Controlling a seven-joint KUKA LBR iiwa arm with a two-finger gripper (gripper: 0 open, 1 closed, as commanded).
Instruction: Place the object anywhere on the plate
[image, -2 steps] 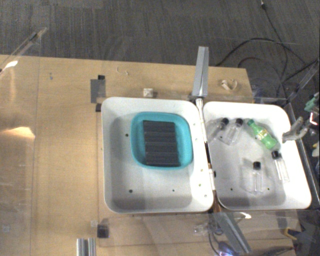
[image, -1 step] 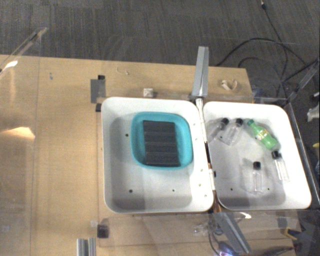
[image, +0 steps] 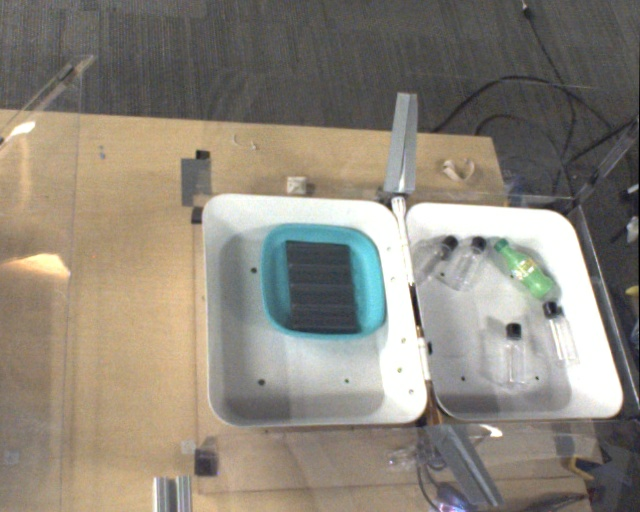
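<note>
Bottles (image: 515, 350) right — plate (image: 323, 281) left

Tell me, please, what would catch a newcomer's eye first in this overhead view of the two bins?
Probably the turquoise plate with its dark ribbed insert, lying in the left bin. Next comes the bright green bottle near the far edge of the right bin, lying among several clear bottles with black caps.

Soft overhead light, glare on bench (image: 40, 265), slight blur
</note>
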